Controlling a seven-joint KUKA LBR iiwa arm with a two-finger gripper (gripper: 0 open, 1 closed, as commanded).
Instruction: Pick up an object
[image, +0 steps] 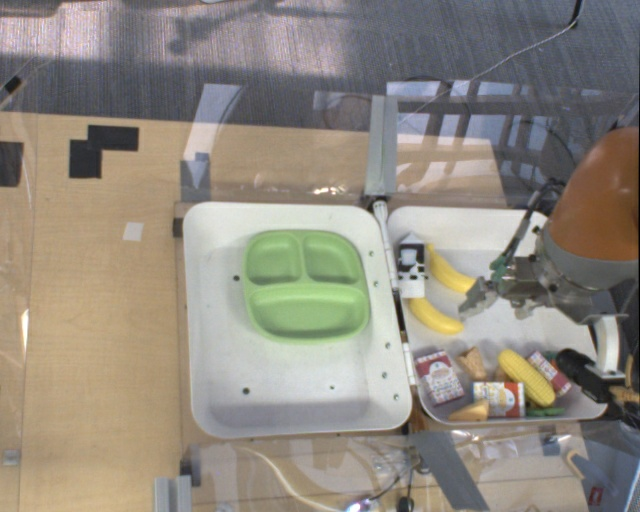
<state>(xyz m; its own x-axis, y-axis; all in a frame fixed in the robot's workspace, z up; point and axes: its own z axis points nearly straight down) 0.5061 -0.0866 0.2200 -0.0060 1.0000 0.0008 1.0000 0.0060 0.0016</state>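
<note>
While the gripper (478, 298) hangs just beside the bananas (437, 316) — whether its jaws are parted I cannot tell — a curved peel could roll away from any off-centre pinch

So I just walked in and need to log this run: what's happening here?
The grey arm reaches over the right bin, its gripper hovering near two bananas, with nothing between its fingers. Small food items, including a corn cob, lie along that bin's near edge. The left bin holds a green divided plate.
</note>
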